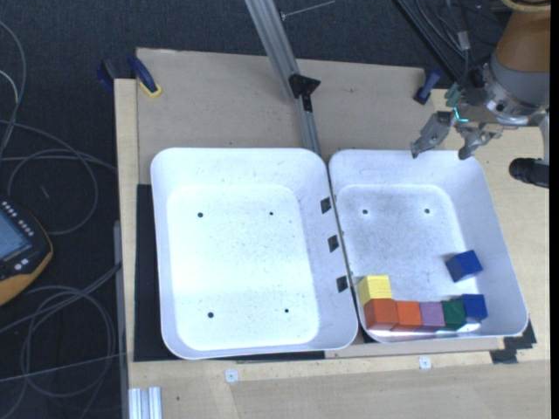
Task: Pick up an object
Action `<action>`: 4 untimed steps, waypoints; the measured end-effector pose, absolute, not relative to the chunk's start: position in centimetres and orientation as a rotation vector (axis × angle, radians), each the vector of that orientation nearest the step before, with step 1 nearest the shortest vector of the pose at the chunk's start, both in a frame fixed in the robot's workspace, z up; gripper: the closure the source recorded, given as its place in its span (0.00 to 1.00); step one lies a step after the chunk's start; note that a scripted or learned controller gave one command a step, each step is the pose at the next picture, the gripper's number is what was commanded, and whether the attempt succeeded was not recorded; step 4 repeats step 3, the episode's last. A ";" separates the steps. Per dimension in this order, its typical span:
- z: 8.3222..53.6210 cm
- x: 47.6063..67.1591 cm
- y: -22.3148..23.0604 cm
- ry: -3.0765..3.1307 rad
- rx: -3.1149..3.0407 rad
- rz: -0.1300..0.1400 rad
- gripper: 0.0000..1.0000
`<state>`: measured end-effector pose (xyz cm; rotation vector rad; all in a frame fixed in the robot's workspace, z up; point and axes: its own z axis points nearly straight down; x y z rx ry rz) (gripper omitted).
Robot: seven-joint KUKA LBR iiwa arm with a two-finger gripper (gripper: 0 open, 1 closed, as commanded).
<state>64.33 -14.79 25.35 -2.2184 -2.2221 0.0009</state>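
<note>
**Onlooker A:** Pale wooden surface (pixel 262 81), two white bins side by side. Which object is the practical target?

**Onlooker B:** The lone blue block (pixel 463 264) in the right bin (pixel 402 168). It lies near that bin's right wall, apart from the row of blocks (pixel 419 311) packed along the front wall: yellow, orange, red, purple, green and another blue, all touching or nearly so.

**A:** Orientation?

**B:** It sits rotated relative to the bin walls, corners pointing roughly toward the walls. It looks close to a cube, so I judge no clear long axis; either pair of opposite faces should serve.

**A:** Procedure?

**B:** The gripper (pixel 447 140) hangs over the bin's far rim, fingers spread apart with nothing between them. My advice: travel toward the front-right, centre above the block, turn the wrist so the fingers face two flat sides rather than corners, then descend straight. Keep clearance from the right wall.

**A:** Risk?

**B:** Closing on the corners would likely twist the block out. The left bin (pixel 236 251) plays no part.
</note>
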 end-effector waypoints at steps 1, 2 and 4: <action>28.8 66.3 -10.4 -2.231 -2.217 -0.008 0.00; 28.5 67.7 -3.5 -2.231 -2.213 -0.006 0.00; 23.2 67.7 -3.5 -2.220 -2.216 0.006 0.00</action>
